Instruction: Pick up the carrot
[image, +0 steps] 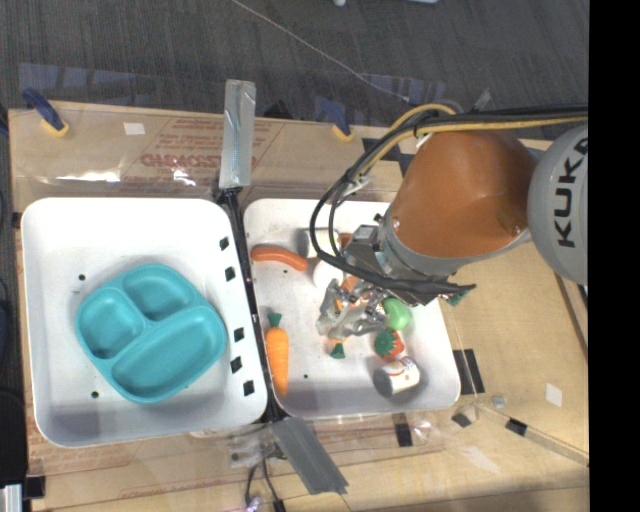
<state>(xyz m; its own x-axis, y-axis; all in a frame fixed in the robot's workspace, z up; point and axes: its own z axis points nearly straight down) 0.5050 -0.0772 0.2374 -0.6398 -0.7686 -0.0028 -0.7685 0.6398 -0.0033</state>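
The carrot (277, 356) lay in the right bin (330, 398), close against that bin's left wall and toward its near edge, long axis running near to far with the green top pointing away. It was apart from the other things and from the gripper (345, 318).

The gripper hung over the middle of the same bin, a little farther back and toward the right, its metal parts mixed in with small toys. Whether the jaws were wide or narrow I could not tell, and nothing could be seen held in them.

To do the step well, I judged the jaws would need to travel toward the left wall and close across the carrot's short width, about mid-body, so the tapered ends would not slip out. The wall was the tight edge: the finger on that side had little room between carrot and rim, so a slight nudge inward first might help.

Near the bin's near-right corner sat a grey-and-white toy (396, 377), with a red-and-green piece (390, 343) just behind it; both were clear of the path. Farther back a green ball (398, 315) sat under the wrist, and an orange sausage-shaped toy (280, 257) lay near the far-left corner. The floor between it and the carrot was bare white.

The left bin (60, 240) carried a teal divided plate (150, 330).
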